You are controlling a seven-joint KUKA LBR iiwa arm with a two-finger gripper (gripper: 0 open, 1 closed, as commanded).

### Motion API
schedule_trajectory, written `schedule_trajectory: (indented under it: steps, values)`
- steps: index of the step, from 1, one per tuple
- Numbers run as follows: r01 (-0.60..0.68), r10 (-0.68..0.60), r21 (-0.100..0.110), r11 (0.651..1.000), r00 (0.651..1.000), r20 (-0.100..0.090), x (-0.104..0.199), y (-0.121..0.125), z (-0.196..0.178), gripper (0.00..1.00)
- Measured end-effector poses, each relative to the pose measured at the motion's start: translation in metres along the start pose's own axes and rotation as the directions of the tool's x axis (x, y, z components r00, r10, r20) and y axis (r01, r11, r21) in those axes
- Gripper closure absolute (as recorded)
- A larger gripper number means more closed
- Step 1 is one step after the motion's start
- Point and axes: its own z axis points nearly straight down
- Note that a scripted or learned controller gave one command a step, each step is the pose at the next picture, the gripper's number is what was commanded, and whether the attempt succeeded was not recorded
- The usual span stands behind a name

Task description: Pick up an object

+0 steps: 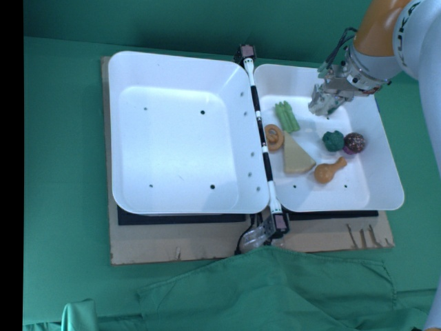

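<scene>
My tool [324, 106] hovers in the right bin [386, 185], above the asparagus [286, 116] and broccoli [333, 141]; whether it is apart or together, I cannot tell. Nearby lie the cheese wedge [296, 156] and drumstick [329, 171].

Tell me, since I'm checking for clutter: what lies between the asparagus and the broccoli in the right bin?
In the camera view, only bare white bin floor separates the asparagus from the broccoli; the gripper hovers just above that stretch.
</scene>
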Motion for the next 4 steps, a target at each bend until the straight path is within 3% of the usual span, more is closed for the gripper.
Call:
schedule_trajectory:
  steps: [1,2,3,4]
  values:
    - [0.002,-0.002,0.003,1.0,1.0,-0.001,0.033,-0.041,0.03,1.0]
    - [0.003,-0.003,0.005,1.0,1.0,-0.001,0.014,0.017,-0.003,1.0]
    - [0.002,-0.002,0.009,1.0,1.0,-0.002,0.014,0.016,-0.002,0.0]
    - [0.002,-0.002,-0.004,1.0,1.0,-0.002,0.039,-0.02,0.027,0.0]
